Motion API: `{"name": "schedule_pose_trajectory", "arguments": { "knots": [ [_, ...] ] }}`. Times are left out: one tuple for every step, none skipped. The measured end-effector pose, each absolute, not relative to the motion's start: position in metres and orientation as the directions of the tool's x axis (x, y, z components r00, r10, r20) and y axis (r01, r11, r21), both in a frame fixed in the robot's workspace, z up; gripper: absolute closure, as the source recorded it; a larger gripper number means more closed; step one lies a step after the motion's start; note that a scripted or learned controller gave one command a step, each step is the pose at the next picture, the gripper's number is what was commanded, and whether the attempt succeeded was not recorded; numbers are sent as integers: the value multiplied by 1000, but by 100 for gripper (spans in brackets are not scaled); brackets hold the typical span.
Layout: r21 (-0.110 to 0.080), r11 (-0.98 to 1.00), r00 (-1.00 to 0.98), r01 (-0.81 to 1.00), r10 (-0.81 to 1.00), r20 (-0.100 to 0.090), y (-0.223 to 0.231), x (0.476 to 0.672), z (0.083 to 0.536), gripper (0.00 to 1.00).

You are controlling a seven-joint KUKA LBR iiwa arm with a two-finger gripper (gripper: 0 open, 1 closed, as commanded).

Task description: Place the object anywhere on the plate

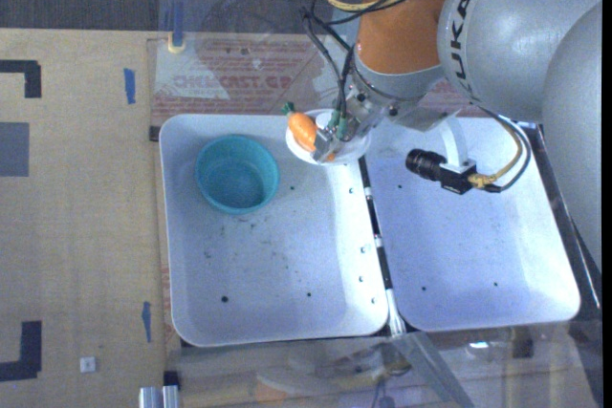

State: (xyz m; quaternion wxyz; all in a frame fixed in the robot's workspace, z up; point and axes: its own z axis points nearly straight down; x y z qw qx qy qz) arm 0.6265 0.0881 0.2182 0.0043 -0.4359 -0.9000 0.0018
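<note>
- The orange object [301, 131], carrot-like with a bit of green at one end, lies on the small white plate [352, 148] that sits at the far right corner of the left bin [191, 301], against the divide between the two bins.
- The pincer [332, 135] hangs directly over that plate, its tip touching or just beside the orange object. The wrist hides the fingers, so I cannot tell how wide they stand or whether they have hold of anything.
- Judged from this, the step in hand is the placing itself: the object is over the plate and seems to rest on its left part, partly over the rim.
- If the object is in the grip, the next move calls for letting go and a straight lift, without dragging the object off the near rim. If it is already free, only the lift is needed.
- A teal bowl [237, 173] stands in the same bin, well apart to the left, out of the way.
- The right bin [478, 291] lies under the arm; a small black cylindrical device on a yellow cable [438, 166] hangs over it.
- Writing: the letters "UKA" of the maker's name read on the grey arm [507, 24] beside the orange band. Faded red print on the cardboard [229, 76] beyond the bins on the worktop [76, 205] is too blurred to read.
</note>
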Motion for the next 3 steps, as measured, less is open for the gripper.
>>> {"name": "schedule_pose_trajectory", "arguments": {
  "knots": [
    [-19, 684, -684, 729, 730, 15, 158, 637, 187, 100],
    [-30, 686, -685, 727, 728, 31, 161, 633, 184, 0],
    [4, 719, -719, 695, 695, -4, 130, 649, 393, 0]
  ]
}}
